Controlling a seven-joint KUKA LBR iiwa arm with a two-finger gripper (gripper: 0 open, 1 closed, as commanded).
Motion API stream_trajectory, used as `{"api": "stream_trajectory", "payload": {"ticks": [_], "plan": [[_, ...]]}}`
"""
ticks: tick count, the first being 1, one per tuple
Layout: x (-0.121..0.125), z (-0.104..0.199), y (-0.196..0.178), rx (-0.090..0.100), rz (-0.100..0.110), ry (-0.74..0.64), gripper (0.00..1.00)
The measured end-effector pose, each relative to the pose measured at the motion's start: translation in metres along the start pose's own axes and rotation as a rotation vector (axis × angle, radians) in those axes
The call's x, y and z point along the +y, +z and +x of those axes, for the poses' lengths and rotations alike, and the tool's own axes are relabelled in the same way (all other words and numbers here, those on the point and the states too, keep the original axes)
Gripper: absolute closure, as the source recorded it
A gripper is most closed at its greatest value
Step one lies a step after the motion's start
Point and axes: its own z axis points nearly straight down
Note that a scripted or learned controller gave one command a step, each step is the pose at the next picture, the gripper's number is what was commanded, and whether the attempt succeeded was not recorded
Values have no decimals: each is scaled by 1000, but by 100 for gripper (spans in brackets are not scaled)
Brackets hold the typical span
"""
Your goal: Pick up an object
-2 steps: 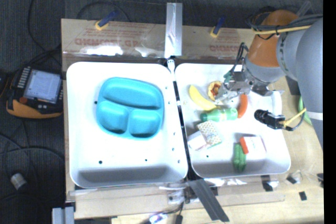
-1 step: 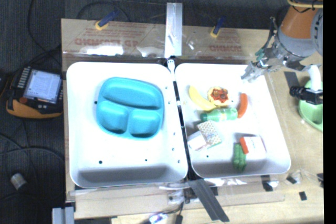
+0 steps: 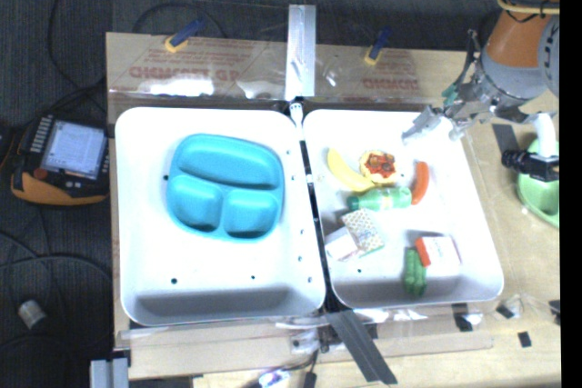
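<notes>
The right bin (image 3: 482, 223) holds several small items: a yellow banana (image 3: 344, 170), a round pizza-like toy (image 3: 379, 164), a red chili (image 3: 420, 181), a green bottle (image 3: 380, 199) lying flat, a white patterned box (image 3: 366, 232), a red-and-white carton (image 3: 437, 250) and a green pickle (image 3: 414, 273). My gripper (image 3: 435, 128) hangs over the bin's far right corner, above and to the right of the pizza toy. Its fingers are spread open, with nothing between them.
A blue three-compartment tray (image 3: 223, 186) lies in the left bin (image 3: 145, 268). Outside the bins, a green and white object (image 3: 544, 177) stands on the bench at the right. A handheld device (image 3: 68, 154) rests on the floor to the left.
</notes>
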Motion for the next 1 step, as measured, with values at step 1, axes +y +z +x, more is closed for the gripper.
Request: {"api": "stream_trajectory", "payload": {"ticks": [1], "plan": [[-10,-5,95,6,-7,43,0]]}}
